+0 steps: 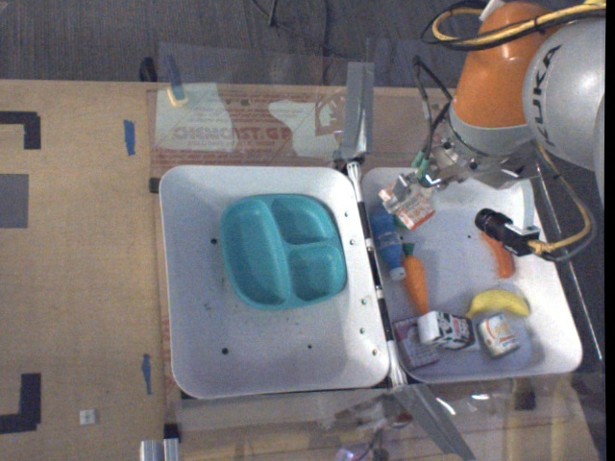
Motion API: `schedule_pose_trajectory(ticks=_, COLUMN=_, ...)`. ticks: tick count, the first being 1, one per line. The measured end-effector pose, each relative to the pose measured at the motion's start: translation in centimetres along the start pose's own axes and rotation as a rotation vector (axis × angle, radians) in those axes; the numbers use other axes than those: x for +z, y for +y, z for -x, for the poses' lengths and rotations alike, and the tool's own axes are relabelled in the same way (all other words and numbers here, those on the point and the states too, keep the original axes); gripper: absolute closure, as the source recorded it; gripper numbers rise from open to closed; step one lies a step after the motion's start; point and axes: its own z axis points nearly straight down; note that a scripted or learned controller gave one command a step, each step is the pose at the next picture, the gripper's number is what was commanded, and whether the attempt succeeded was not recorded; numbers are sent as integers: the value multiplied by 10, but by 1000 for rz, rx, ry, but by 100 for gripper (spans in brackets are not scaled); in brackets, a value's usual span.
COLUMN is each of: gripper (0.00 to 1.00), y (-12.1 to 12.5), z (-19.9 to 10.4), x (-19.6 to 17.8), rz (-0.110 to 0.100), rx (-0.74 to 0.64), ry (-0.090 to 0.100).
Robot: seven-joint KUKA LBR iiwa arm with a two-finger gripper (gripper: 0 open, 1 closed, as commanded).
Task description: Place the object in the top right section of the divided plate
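Hand hangs low over the upper left corner of the right bin, under the grey and orange arm; whether it is wide or narrow, I cannot tell. A small white and red packet sits right at its tip, though a grip is not visible. The step looks like picking. Next the hand must lift clear and cross the divider to the left bin. There the teal divided plate waits, well apart; its top right section is the goal. A carrot and blue bottle lie just below the packet.
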Motion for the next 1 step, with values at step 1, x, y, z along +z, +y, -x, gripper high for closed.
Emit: schedule_pose_trajectory(ticks=1, gripper=100, y=-37, z=-97, x=4, rz=1, rx=-164, ry=1)
